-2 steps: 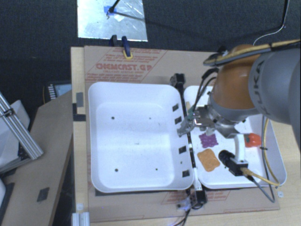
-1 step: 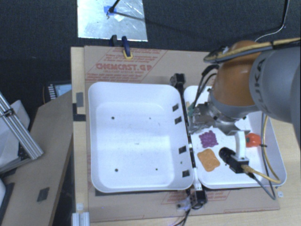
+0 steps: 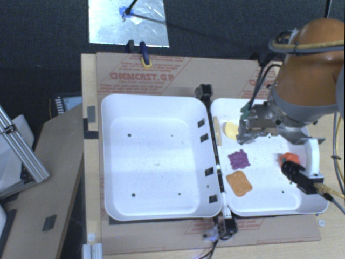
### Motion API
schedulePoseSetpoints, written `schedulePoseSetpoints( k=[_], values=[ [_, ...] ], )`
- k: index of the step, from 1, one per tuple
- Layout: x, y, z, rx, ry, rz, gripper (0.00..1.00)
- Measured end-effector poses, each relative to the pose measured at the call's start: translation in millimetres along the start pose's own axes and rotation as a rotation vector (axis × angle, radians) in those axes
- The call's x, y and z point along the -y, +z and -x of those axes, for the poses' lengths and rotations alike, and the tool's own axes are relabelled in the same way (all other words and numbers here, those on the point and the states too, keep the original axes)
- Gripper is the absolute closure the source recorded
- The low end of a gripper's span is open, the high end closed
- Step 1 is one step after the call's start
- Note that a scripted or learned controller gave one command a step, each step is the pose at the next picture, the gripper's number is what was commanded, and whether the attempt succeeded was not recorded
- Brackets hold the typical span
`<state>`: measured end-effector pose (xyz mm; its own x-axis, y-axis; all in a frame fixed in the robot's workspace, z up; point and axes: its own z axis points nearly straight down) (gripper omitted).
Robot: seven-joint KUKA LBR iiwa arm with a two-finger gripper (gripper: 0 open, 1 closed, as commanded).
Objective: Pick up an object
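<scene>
**Hand low over the yellow piece, right bin — grasp not confirmed**

We see the hand (image 3: 243, 135) down inside the right bin (image 3: 269, 201), at the edge of a pale yellow flat piece (image 3: 230, 129) near the bin's far left corner. We cannot tell how the hand is set or whether it has hold of anything; the wrist and the orange-banded arm (image 3: 318, 63) cover it from above.

Other candidates in the same bin: a purple flat piece (image 3: 239, 159) just in front of the hand, an orange-brown flat piece (image 3: 239, 183) nearer the front rim, and a small orange-red object (image 3: 290, 157) toward the right wall. The left bin (image 3: 156, 155) shows bare white floor.

Risks, as we judge them:
- All pieces look thin and flat, so the hand may scrape over the yellow one and only push it.
- The yellow piece lies close to the divider (image 3: 214, 144) between bins; a slide could wedge it against the wall.
- The purple piece is near; a stray contact may nudge it.

Surface and room: both bins sit on printed cardboard (image 3: 161, 75) over a pale worktop (image 3: 59, 161). Dark floor behind, with a shiny foil-like sheet (image 3: 128, 15). Aluminium framing (image 3: 19, 150) stands at the left.
</scene>
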<state>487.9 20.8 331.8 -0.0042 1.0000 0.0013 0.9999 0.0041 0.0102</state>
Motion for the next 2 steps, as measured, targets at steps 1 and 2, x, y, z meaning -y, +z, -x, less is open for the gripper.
schedulePoseSetpoints(
  k=[1, 2],
  values=[
    [-18, -102, -52, -0.002, -0.006, 0.004, 1.00],
    [-49, -57, -85, 0.001, -0.002, -0.009, 1.00]
  ],
)
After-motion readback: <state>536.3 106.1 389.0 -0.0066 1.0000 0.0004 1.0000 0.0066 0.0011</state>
